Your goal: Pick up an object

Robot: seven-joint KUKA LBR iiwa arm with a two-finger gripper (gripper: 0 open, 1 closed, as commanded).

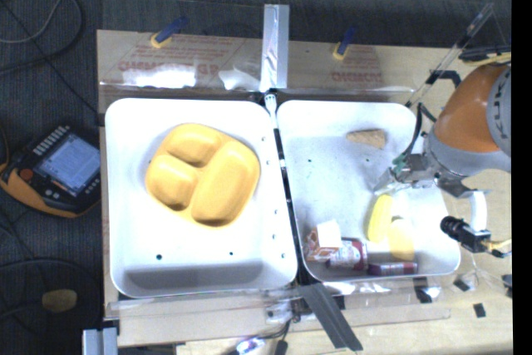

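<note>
The arm (478, 125) leans in over the right-hand bin (332, 179) from its right edge, orange band up high, wrist dipping toward the bin's lower right part. The gripper (407, 179) sits just above a pale yellow object (381, 216), banana-like in shape, lying near the bin's right wall; how wide the claw stands and whether it has anything can't be told from up here, so nothing counts as held. This looks like the approach, the descent onto a target, not yet a lift. Other candidates in this bin: a small tan piece (366, 138) up near the back edge, well apart from the gripper, and along the front edge a cluster of a white-topped packet (324, 239) touching a dark red bottle-like item (374, 263). Over in the left-hand bin (133, 262) a big yellow three-lobed thing (202, 172) sits in the middle, far from the action. Next move, by my read: settle down squarely over the pale yellow object, close on its narrow width, and rise clear of the wall without nudging it against the front-edge clutter.
</note>
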